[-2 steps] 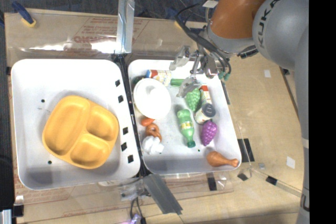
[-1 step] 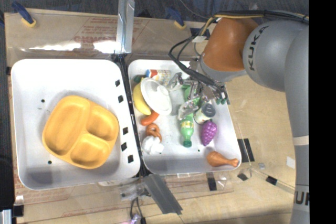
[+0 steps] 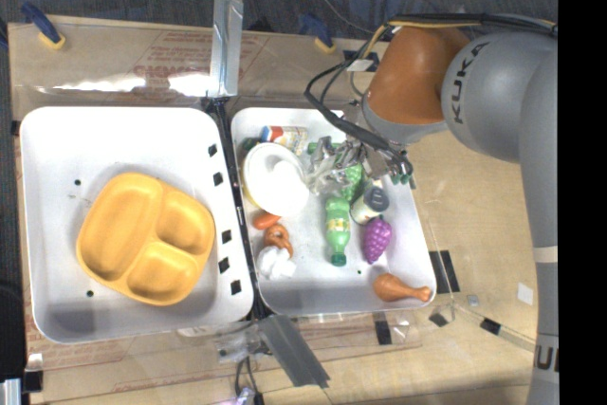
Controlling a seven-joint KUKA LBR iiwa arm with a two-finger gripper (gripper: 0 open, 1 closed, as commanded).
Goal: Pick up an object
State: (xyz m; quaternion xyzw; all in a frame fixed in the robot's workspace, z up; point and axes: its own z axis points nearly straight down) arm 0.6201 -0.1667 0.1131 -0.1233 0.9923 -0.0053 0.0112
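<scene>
Over the back of the right-hand shallow white bin (image 3: 422,247), the metal two-finger gripper (image 3: 334,164) hangs low among a crowd of small toys, the grey arm with its orange band (image 3: 410,76) reaching in from the right. The clutter and glare around its tip hide how it stands, so I cannot tell whether it is apart or together, and nothing can be seen caught in it.

Just below the gripper lies a green plastic bottle (image 3: 338,225), pointing toward the bin's front. Touching the bottle's right side is a purple plastic grape bunch (image 3: 377,239). Left of the gripper sits a white round cup (image 3: 273,177), and further forward and right a tan plastic drumstick (image 3: 400,288) lies alone near the corner. Well to the left, in the other bin, rests a yellow divided tray (image 3: 144,235).

The bottle looks the likeliest target: probably light, stiff and somewhat slick, so closing across its narrow body at mid-length seems safest. The grapes crowding it could be nudged.
</scene>
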